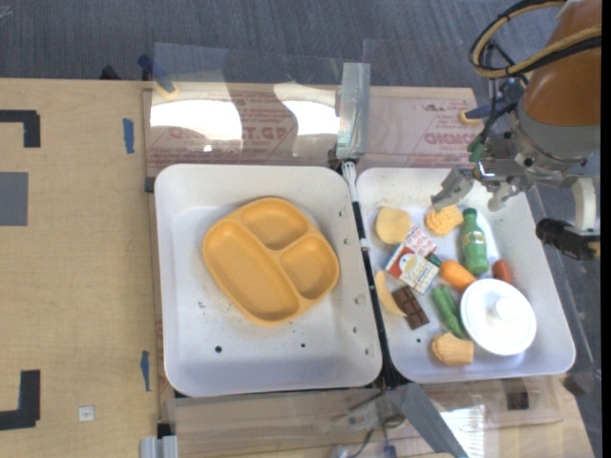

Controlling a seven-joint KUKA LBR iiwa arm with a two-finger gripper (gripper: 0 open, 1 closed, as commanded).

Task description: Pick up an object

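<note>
Now, the job: pick one toy out of the right bin [549, 351].
Closest toy: a bumpy yellow toy [442, 220] near the bin's far edge, just under the gripper [474, 192].
Fingers: spread apart, with nothing between them.
How to do it well: I think the gripper should go straight down so one finger lands on each side of the yellow toy, then squeeze and lift slowly.
Watch out: the green bottle [473, 242] sits just beside it and could get bumped.
Right bin also holds: a white lid [497, 316] at the near right corner, a small box [413, 260] in the middle, a brown bar [410, 306] and other play food, all packed close.
Left bin [181, 351]: one yellow tray [270, 259] with three parts, nothing in them.
</note>
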